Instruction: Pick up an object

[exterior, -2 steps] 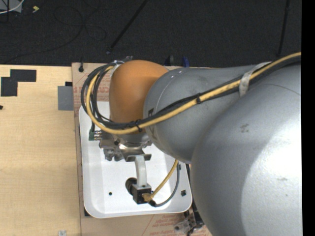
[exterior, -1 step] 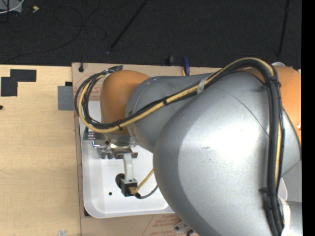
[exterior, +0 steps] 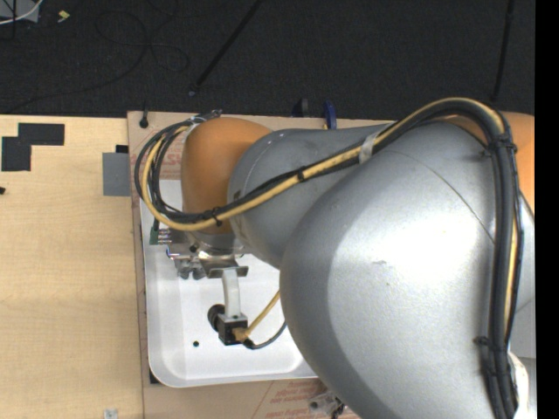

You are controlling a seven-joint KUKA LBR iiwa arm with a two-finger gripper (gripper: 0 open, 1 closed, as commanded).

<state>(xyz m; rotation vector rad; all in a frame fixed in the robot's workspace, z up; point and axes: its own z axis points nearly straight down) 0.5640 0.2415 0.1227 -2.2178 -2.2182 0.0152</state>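
My gripper (exterior: 207, 263) hangs below the orange wrist band, low over the back left part of a white bin (exterior: 175, 360). The wrist and the cables hide most of it. A small green-edged object (exterior: 158, 232) peeks out by the bin's left wall, just left of the gripper. A tiny dark speck (exterior: 196, 344) lies on the bin floor nearer the front. I see nothing held.
The grey arm body (exterior: 393, 269) covers the right half of the view and whatever lies under it. A pale wooden bench top (exterior: 61, 269) lies to the left of the bin, and cardboard (exterior: 288, 395) sits at the bin's front edge.
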